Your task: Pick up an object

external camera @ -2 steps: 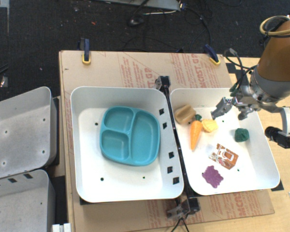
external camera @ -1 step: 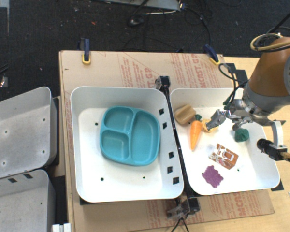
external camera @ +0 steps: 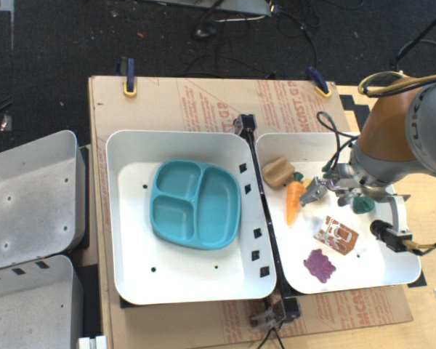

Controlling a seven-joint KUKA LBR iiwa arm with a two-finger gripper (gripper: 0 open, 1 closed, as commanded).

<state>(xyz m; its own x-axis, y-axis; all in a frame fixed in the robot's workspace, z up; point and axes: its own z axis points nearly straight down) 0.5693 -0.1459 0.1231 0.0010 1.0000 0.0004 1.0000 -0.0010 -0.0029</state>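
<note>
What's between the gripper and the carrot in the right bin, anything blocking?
Nothing visible. The gripper sits just right of the carrot in the right bin, with only bare bin floor between them. The tan block lies up-left of the carrot, the brown carton lower right, both off that line.

The big grey arm (external camera: 407, 133) comes in from the right side, with its orange band up high. It bends down low, and its gripper (external camera: 315, 193) at the end points to the left, hanging down low.

teal tray (external camera: 196, 203), orange carrot (external camera: 293, 201), purple lump (external camera: 320, 265) — all in white bins (external camera: 180, 286).
</note>
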